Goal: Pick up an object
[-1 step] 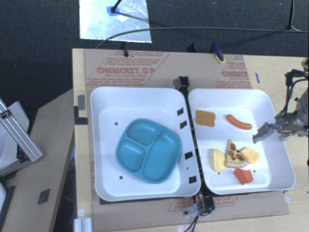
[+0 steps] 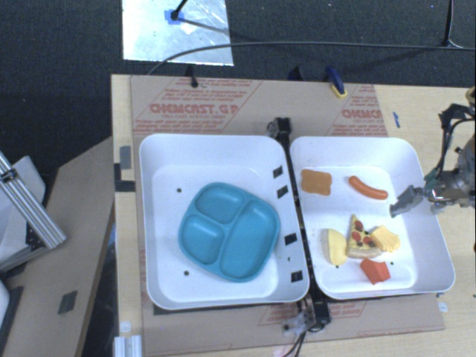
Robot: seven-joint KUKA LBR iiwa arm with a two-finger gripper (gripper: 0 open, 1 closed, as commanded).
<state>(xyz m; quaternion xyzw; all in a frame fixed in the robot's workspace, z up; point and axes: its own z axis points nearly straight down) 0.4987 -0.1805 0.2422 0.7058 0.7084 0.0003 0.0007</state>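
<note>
- Nearest the camera, at the front of the right bin [image 2: 430,274], lies a small red-orange block [image 2: 375,271], close to the front wall.
- Just behind it sit three food toys in a tight cluster: a pale yellow wedge [image 2: 334,245] on the side toward the middle divider, a pizza slice [image 2: 361,238] with red spots in the centre, and a yellow-orange piece [image 2: 387,239] on the outer side. The pizza slice touches both neighbours.
- Farther back in the same bin, an orange toast-like square [image 2: 316,182] lies near the divider, and a sausage [image 2: 367,188] lies apart from it, toward the bin's outer side.
- The gripper [image 2: 407,199] reaches in from the right edge, above the right bin's outer wall, beside the sausage and just back of the yellow-orange piece. Nothing is seen between its fingers; whether they are spread or closed I cannot tell.
- The left bin [image 2: 160,199] holds a blue divided plate [image 2: 229,231] with three compartments, lying flat near the bin's middle.
- Both bins rest on a brown board [image 2: 223,106] printed with red lettering.
</note>
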